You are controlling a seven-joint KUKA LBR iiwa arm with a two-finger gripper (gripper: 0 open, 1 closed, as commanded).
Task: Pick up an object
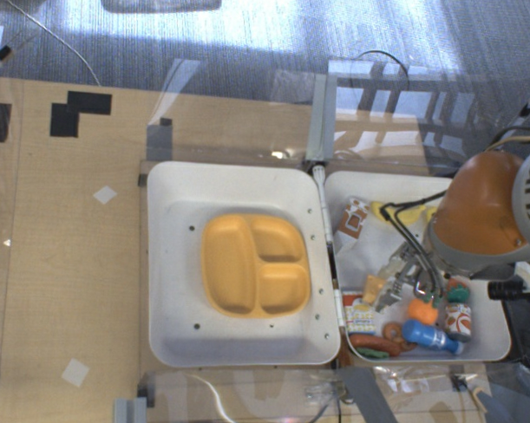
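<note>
The right bin (496,349) holds several small objects. A blue bottle (430,336) lies near its front wall, with an orange piece (424,312) just behind it. A brown sausage-like item (377,345) lies at the front left, beside a small colourful box (358,319). A white packet with a brown pattern (353,221) lies at the back left. My gripper (401,279) hangs low over the middle of this bin, right next to a pale yellowish translucent object (377,289). The arm's orange band (478,209) hides the bin's right part.
The left bin (170,333) holds a yellow divided plate (254,265) in its middle. A white and red can (458,322) and a teal item (459,296) sit at the right bin's front right. A metal post (320,121) stands behind the gap between the bins.
</note>
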